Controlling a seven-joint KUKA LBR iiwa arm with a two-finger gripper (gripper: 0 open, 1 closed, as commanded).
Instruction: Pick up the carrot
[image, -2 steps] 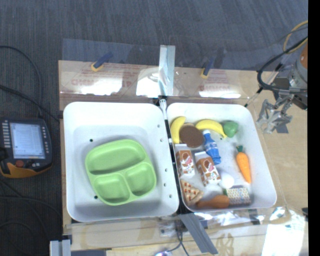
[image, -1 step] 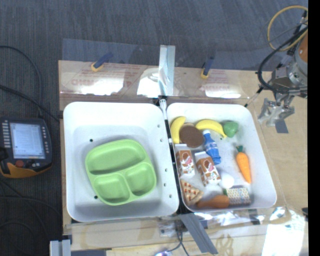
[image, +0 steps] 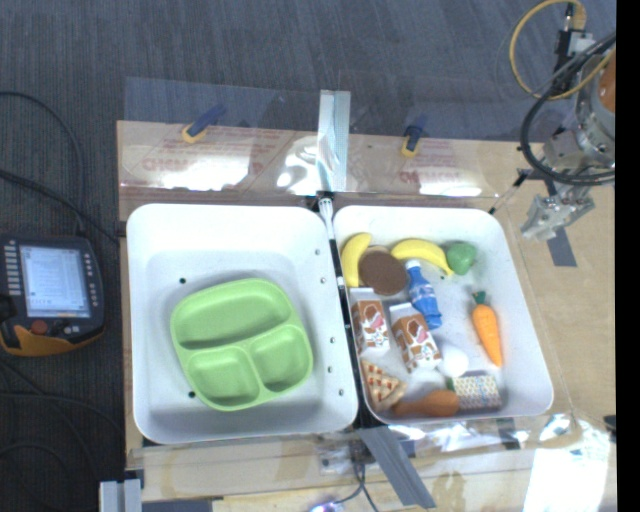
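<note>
carrot (image: 487, 333) | orange, green top | flat | right bin

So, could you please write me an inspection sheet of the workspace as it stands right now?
Surface: wooden bench bearing two white bins, left bin and right bin, side by side.
Job's things: carrot lies free near the right bin's right wall, green end pointing up in the view.
Clutter: two bananas, blue bottle, two small cartons, pizza slice, green tray in the left bin.
Pincer: hangs above the bench outside the right bin's upper right corner, apart from the carrot.
Cables: yellow loop by the arm; black cable on the floor.
Surroundings: teach pendant on dark carpet.
</note>
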